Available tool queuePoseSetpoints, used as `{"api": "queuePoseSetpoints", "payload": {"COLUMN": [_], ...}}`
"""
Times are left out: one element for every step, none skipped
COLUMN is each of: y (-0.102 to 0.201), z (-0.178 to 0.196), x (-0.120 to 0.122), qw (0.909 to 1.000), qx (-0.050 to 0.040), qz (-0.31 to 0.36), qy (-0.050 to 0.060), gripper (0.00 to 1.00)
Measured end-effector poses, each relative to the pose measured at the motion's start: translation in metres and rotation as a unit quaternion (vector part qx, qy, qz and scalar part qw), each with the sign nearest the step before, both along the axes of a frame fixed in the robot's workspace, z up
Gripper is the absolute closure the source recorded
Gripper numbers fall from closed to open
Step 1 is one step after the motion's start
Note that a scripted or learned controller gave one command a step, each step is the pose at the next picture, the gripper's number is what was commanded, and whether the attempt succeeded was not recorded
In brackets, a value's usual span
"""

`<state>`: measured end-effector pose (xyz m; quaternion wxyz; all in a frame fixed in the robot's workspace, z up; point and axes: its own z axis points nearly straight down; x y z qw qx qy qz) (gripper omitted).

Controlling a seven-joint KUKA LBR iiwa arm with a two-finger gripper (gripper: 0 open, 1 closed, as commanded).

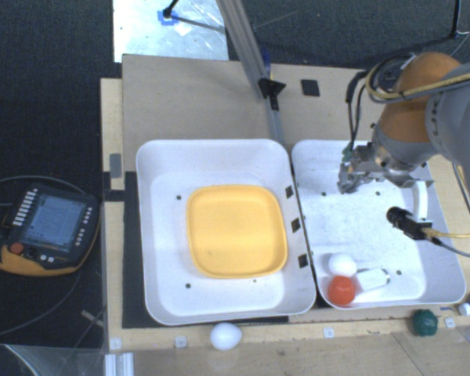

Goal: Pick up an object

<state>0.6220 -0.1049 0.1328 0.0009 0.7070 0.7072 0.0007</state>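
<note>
Yellow plate (237, 230) fills the left bin (153, 210), while the likely targets, a red ball (342, 290), a white ball (342, 265) and a white piece (372, 279), huddle in the right bin's (446, 284) near corner. The gripper (348, 180) hovers low over that bin's far end, well apart from them, and whether it is clenched or released I cannot tell, so nothing looks picked yet. Bare floor lies between, but the cluster crowds the rim.

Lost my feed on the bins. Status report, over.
Tool low over right bin, far end, nothing seen in it. Red ball, white ball at near corner, untouched. Yellow plate in left bin. Path clear.
</note>
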Motion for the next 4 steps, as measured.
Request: {"api": "queuePoseSetpoints", "payload": {"y": [0.009,0.010,0.009,0.061], "z": [0.057,0.120,0.138,0.137], "x": [-0.002,-0.001,0.000,-0.007], "qw": [1.0000,1.0000,1.0000,1.0000], "qx": [-0.0001,-0.0001,0.0001,0.0007], "qz": [0.001,0.000,0.000,0.002], "qy": [-0.002,-0.002,0.000,0.001], "gripper": [1.00,1.00,1.00,1.00]}}
